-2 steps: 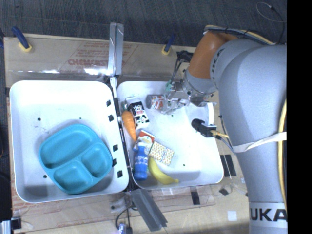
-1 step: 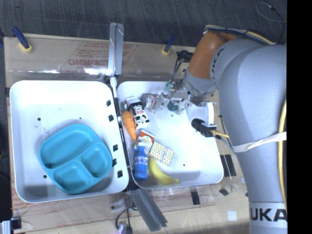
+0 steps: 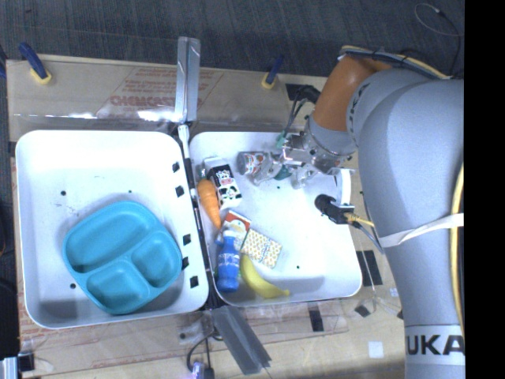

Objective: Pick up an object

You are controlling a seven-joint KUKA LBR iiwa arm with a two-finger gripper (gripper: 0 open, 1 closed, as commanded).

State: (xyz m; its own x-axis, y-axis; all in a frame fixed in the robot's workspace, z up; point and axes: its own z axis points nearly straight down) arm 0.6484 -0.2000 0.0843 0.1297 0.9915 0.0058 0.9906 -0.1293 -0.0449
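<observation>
Banana (image 3: 264,284) lies lowest in the frame, curved along the bottom wall of the right bin (image 3: 304,239). Just left of it a blue bottle (image 3: 227,263) lies lengthwise against the bin's left wall, and a patterned yellow packet (image 3: 263,248) rests flat just above the banana. A small red and white box (image 3: 236,224) sits at the bottle's upper end. Higher up, a carrot (image 3: 208,200) lies along the same left wall, with a small black and white carton (image 3: 224,183) touching its upper right side.

In the left bin (image 3: 28,212), a blue divided plate (image 3: 121,255) fills the lower half, tilted slightly.

Toward the upper part of the right bin, a red and white can (image 3: 252,163) lies on its side. The gripper (image 3: 288,163) is low over the bin floor just to the right of the can; whether it is open or closed, or touching the can, cannot be told. The grey arm (image 3: 402,172) with its orange band (image 3: 339,93) takes up the right side. Two blue clamps (image 3: 35,63) sit on the bench's top edge.
</observation>
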